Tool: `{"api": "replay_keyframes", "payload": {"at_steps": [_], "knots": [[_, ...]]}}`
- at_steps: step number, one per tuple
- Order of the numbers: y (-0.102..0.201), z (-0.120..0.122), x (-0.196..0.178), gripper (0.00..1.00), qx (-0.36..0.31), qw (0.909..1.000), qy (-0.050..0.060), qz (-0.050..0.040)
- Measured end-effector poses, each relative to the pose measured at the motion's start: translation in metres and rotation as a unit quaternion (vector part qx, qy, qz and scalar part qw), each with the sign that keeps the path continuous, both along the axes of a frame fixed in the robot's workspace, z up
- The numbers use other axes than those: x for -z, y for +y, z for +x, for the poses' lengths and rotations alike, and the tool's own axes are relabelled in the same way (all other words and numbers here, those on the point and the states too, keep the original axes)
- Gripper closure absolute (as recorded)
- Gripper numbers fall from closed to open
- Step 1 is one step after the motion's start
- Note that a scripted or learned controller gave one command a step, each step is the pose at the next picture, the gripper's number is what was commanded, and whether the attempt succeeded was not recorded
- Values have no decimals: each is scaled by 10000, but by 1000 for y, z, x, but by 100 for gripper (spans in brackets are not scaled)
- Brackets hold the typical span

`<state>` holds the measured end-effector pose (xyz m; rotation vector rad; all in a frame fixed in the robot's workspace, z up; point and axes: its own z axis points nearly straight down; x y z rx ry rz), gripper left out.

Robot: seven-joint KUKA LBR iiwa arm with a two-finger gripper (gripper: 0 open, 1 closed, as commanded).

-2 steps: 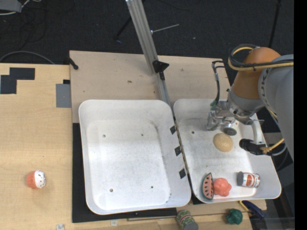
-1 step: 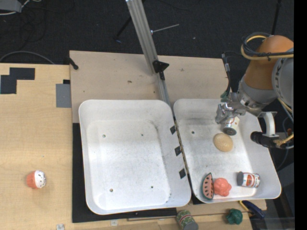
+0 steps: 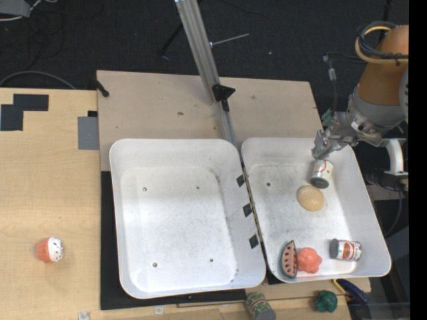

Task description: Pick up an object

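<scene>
Meanwhile, left to right: the empty-looking left white bin (image 3: 175,219), then the right white bin (image 3: 280,172), where the grey two-finger gripper (image 3: 322,153) hovers just above a small upright red-and-white can (image 3: 321,173). Finger spacing cannot be told. Grasp apparently pending; descent and closure next.

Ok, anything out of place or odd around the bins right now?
Yes. A red and white ball lies on the wooden bench far left, outside both bins. A can and a green object sit off the right bin's front edge. The left bin holds none of these.
</scene>
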<state>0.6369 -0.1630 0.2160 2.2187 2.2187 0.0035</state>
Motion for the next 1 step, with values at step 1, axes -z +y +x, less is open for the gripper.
{"api": "replay_keyframes", "payload": {"at_steps": [1], "knots": [[-1, 0, -25, 100, 0, 10000, 13, 3]]}}
